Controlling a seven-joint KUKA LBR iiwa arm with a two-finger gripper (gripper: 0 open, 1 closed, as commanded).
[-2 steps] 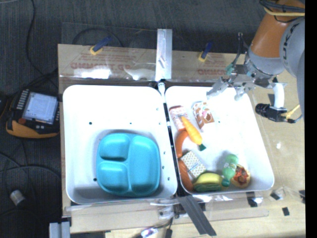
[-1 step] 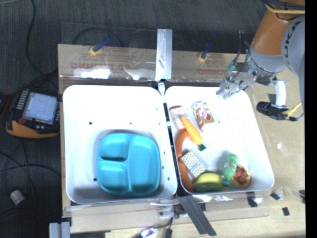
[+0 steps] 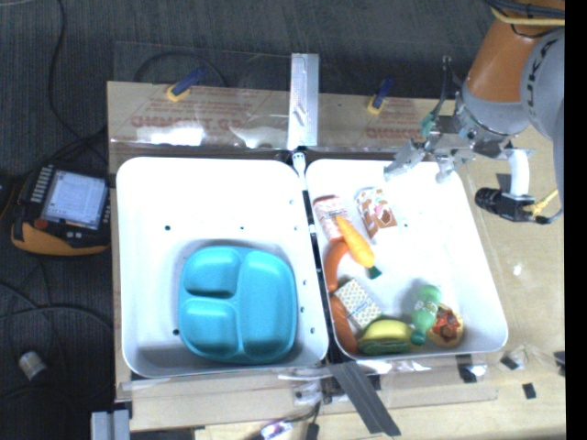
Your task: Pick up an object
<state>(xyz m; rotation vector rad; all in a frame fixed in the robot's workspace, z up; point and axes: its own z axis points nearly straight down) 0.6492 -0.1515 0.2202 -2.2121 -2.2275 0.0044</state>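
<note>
Right bin (image 3: 477, 246), near edge: one banana (image 3: 385, 334), one green bottle (image 3: 426, 304), one red-orange item (image 3: 447, 326), one patterned packet (image 3: 357, 302). Mid-bin: one carrot (image 3: 357, 239), two wrapped packets toward the far edge. Left bin (image 3: 147, 209): one blue tray (image 3: 238, 302). Far right corner: pincer (image 3: 424, 159) hovers above the rim, spread wide, gripping nothing. Task judged not begun; choosing, descending and lifting all remain.

From my remote seat I read "KU" in dark letters on the grey and orange robot arm (image 3: 541, 58). Red print on the clear plastic sheet (image 3: 183, 117) stays too faint to read.
</note>
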